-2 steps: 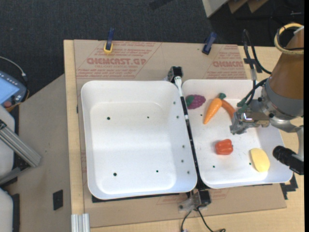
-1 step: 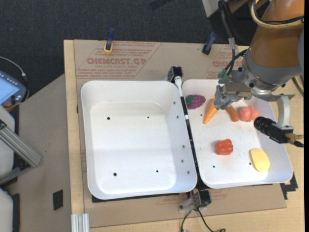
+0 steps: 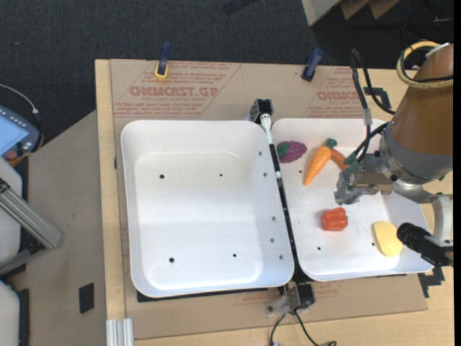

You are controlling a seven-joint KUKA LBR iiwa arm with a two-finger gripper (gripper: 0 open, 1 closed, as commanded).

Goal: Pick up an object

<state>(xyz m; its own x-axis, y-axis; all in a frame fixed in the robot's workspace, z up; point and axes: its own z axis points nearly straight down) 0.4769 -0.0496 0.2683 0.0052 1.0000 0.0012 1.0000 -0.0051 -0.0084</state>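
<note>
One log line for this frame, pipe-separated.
end effector: over right bin, above red pepper | carrot, purple grapes, yellow piece: in bin | nothing seen held

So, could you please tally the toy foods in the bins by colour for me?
Purple: 1, grape bunch
Orange: 1, carrot
Red: 1, tomato-like piece
Yellow: 1, lemon-like piece
Total: 4, all in the right bin.

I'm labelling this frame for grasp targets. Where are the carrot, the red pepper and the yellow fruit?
carrot (image 3: 317, 166): camera view, middle of its orange body.
red pepper (image 3: 333, 220): camera view, centre of its top.
yellow fruit (image 3: 387, 238): camera view, its middle, left of the black part.
</note>
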